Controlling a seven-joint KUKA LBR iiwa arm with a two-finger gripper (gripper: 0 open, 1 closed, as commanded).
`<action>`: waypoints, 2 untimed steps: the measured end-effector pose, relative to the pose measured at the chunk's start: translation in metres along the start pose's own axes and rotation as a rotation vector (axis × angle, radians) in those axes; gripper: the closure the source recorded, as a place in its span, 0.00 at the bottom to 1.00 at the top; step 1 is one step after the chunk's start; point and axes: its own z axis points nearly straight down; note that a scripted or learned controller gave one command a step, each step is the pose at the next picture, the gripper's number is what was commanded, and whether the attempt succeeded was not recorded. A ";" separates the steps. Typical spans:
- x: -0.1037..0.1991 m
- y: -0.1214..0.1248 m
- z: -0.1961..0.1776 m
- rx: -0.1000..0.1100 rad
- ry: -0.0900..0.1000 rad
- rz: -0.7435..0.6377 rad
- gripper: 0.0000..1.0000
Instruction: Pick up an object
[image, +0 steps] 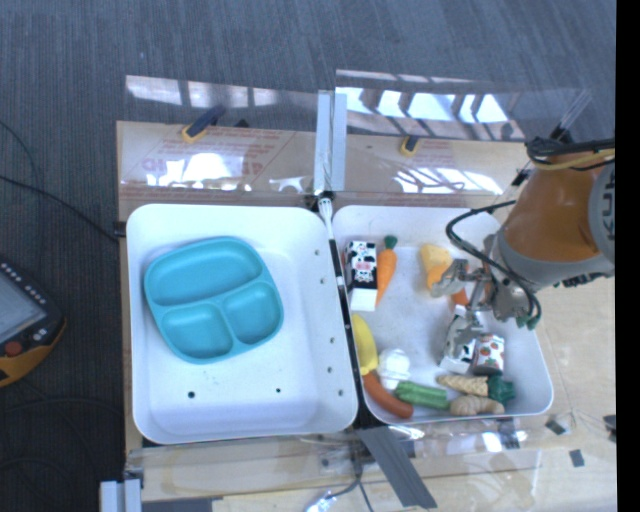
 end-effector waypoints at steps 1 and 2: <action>-0.050 0.031 0.031 -0.002 0.014 0.029 0.00; -0.001 0.015 0.029 -0.003 0.014 0.157 0.00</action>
